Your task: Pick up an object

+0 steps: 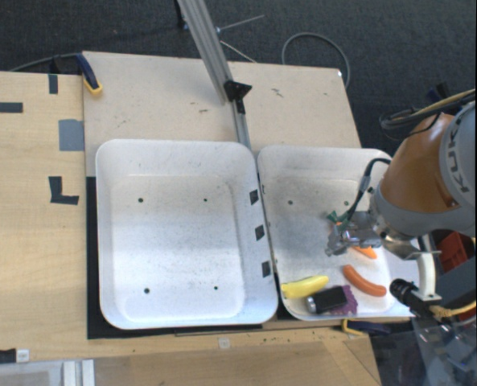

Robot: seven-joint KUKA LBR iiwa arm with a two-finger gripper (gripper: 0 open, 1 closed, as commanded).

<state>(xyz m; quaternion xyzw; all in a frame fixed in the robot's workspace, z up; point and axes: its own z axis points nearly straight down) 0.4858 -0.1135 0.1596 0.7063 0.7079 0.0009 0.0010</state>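
Note:
My gripper (340,240) hangs low over the right bin (302,175), in its right half, with the grey and orange arm coming in from the right. Just below it lie an orange carrot-like piece (363,280), a yellow banana-like piece (304,285), and a black block (328,299) on a purple item (349,301), all along the bin's front edge. A small orange bit (367,253) shows right beside the gripper. A green bit (335,215) sits by the wrist. None of these shows between the fingers.
The left bin (174,232) stands beside the right one. A slanted metal pole (210,43) reaches down to the bins' shared back edge. A yellow clamp (89,75) sits at the board's far left corner. Cables run along the right side.

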